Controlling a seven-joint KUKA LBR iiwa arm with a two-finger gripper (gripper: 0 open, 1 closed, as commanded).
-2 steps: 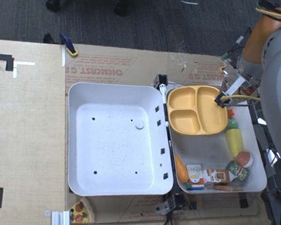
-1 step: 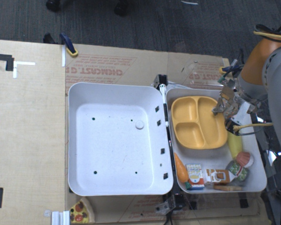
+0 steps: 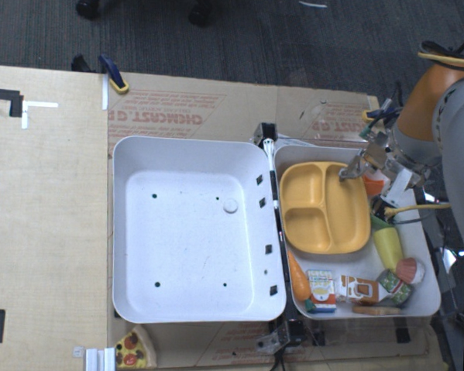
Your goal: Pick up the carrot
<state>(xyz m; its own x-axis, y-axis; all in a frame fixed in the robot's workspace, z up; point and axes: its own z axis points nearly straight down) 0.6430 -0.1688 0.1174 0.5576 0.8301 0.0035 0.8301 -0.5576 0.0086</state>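
The arm (image 3: pixel 445 107) comes in from the right side of the view, grey with an orange band, and its gripper (image 3: pixel 370 166) is above the far right corner of the right bin (image 3: pixel 423 307), just at the far right edge of the yellow plate (image 3: pixel 325 207); whether the tool is apart or together cannot be told, because this part is small and crowded with cables.

The carrot (image 3: pixel 297 276) lies in the right bin, along the left wall, at the near side of the yellow plate; it is orange, long and thin, and its lower end is near a small carton (image 3: pixel 321 289); nothing touches it from above, and the gripper is well apart from it, at the opposite corner of the bin.

The yellow plate has three compartments and takes the far half of the right bin; beside it on the right there is a yellow-green object (image 3: pixel 388 245); along the near wall lie a second small carton (image 3: pixel 361 288), a green can (image 3: pixel 394 287) and a pinkish round object (image 3: pixel 410 269).

The left bin (image 3: pixel 121 237) is white and shallow, with a small round white thing (image 3: pixel 230 206) on its floor; outside it, near its front left corner, a toy pizza slice (image 3: pixel 132 352) lies on the cardboard.
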